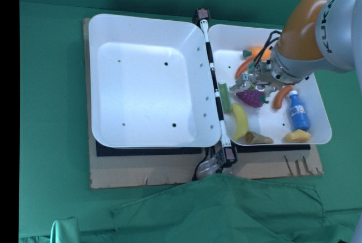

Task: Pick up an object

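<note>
My gripper [248,86] hangs low over the middle of the right bin [317,102], reaching in from the right. Directly beneath and just in front of it lies a purple bunch of grapes [251,98]. A green block [225,97] leans against the bin's left wall. A yellow banana [240,121] lies in front of the grapes. An orange carrot [248,63] pokes out behind the gripper, partly covered by the wrist. An orange sausage [281,97] and a blue bottle [298,112] lie to the right of the grapes.
A brown cone-shaped piece [258,137] and a yellow wedge [298,135] rest at the right bin's front edge. The left bin [113,38] stands beside it, past a black-and-white divider [214,78]. Green cloth [226,208] covers the bench front.
</note>
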Tool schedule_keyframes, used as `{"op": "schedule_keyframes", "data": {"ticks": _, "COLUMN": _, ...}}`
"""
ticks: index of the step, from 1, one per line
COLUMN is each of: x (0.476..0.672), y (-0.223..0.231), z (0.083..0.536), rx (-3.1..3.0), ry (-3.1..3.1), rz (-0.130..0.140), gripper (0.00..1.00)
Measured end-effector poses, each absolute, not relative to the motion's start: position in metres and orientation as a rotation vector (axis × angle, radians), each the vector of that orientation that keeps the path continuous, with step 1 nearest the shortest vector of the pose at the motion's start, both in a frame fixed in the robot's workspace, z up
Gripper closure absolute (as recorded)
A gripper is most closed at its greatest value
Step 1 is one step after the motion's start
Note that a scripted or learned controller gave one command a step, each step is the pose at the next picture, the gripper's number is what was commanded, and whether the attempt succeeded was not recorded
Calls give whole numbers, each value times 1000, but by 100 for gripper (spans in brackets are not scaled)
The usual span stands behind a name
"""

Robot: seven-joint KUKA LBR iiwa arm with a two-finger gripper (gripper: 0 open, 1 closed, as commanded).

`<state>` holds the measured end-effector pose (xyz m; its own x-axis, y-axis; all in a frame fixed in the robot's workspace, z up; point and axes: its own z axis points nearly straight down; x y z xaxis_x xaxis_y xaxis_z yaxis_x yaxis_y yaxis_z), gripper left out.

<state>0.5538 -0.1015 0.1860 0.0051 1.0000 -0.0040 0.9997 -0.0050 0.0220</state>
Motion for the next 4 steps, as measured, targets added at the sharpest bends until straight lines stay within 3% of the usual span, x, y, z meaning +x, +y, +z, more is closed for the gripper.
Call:
{"op": "schedule_keyframes", "data": {"ticks": 2, "x": 538, "y": -100, "z": 186, "rx": 2212, "ry": 2202, "rz": 19, "gripper": 0}}
{"op": "schedule_keyframes", "data": {"ticks": 3, "x": 539, "y": -101, "z": 199, "rx": 2212, "ry": 2195, "rz": 24, "gripper": 100}}
{"op": "schedule_keyframes", "data": {"ticks": 4, "x": 578, "y": -62, "z": 285, "rx": 2210, "ry": 2216, "rz": 14, "gripper": 100}}
